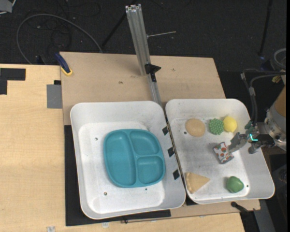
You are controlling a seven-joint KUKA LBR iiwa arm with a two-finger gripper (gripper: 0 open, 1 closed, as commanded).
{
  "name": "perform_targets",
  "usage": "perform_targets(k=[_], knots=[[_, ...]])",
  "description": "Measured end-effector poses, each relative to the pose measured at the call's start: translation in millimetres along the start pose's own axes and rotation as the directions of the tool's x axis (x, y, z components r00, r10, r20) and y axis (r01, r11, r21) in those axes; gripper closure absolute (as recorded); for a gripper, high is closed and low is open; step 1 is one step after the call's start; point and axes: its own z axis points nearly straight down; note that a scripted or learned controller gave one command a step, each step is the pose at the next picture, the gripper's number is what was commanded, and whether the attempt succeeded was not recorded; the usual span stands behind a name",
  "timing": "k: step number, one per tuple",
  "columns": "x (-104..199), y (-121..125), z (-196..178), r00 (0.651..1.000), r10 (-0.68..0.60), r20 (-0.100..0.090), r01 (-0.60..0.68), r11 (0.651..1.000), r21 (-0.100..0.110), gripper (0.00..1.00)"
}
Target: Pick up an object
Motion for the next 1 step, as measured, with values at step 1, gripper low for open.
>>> perform_targets(k=[1], knots=[[-0.1,0.4,-0.7,1.000,0.000,0.000,0.000,1.000,-0.002,0.00]])
